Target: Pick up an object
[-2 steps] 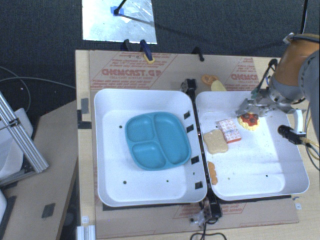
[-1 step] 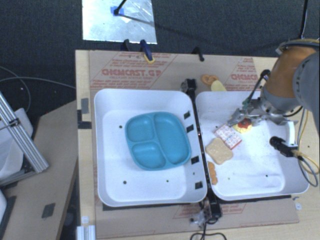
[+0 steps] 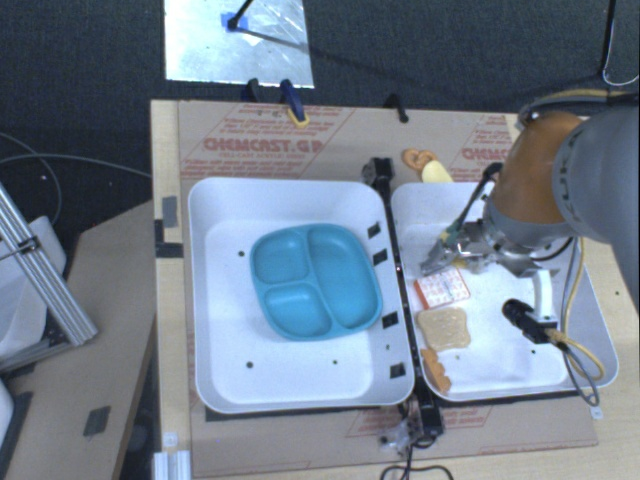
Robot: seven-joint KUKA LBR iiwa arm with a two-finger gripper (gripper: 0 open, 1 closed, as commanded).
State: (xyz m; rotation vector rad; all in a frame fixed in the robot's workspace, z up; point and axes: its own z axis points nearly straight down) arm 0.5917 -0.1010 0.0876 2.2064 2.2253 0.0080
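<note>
At right of centre, the gripper (image 3: 437,259) hangs low in the right bin (image 3: 590,303); whether it is clenched or released I cannot tell. Just below lie a red-patterned card (image 3: 443,288), a toast slice (image 3: 444,328) and an orange piece (image 3: 437,370). The left bin (image 3: 215,268) holds a blue divided plate (image 3: 315,279).

The grey arm (image 3: 590,178) reaches in over the right bin (image 3: 590,353), its orange band (image 3: 535,168) uppermost. The wrist slants down toward that bin's left wall, where the gripper (image 3: 437,260) hangs low.
</note>
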